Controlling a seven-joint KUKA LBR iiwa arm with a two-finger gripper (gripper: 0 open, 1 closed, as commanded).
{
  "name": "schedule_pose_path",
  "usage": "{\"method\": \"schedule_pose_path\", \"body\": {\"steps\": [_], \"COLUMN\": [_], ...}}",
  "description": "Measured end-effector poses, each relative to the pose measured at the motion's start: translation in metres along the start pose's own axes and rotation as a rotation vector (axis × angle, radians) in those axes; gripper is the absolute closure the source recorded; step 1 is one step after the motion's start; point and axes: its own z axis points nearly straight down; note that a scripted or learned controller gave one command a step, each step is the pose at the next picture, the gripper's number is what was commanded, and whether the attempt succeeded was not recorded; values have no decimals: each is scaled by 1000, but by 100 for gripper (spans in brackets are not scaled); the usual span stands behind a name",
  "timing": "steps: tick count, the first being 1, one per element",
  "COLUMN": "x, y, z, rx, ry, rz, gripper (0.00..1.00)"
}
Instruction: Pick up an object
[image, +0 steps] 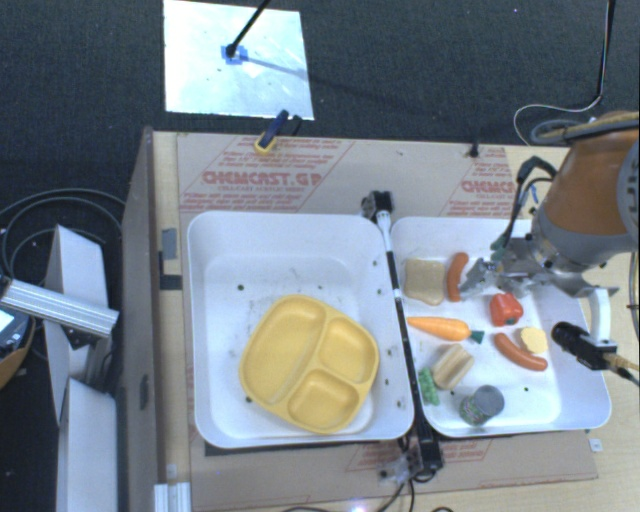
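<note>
Over in the left bin (210, 300) sits a yellow divided tray (309, 362), tilted toward the near side, parked well away from the action, so it plays no part in this pick. Across the centre divider, the right bin (585, 405) holds all the candidates: a bread slice (424, 280) at the far left with an upright sausage (457, 275) just beside it, a carrot (439, 327) lying crosswise in the middle, a small bun (451, 365) and a tin can (482, 405) nearer the front, a second sausage (521, 351) to the right. The jaws (497, 272) hover low between the upright sausage and a red pepper (505, 308), which looks the likeliest target; whether they are spread or closed, I cannot tell, and nothing visibly sits between them.
</note>
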Motion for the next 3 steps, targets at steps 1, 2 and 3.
{"method": "schedule_pose_path", "body": {"steps": [1, 2, 3], "x": [3, 4, 76], "y": [47, 49, 30], "z": [99, 88, 3], "rx": [-8, -11, -2], "ry": [-2, 1, 1], "rz": [0, -2, -1], "gripper": [0, 100, 100]}}
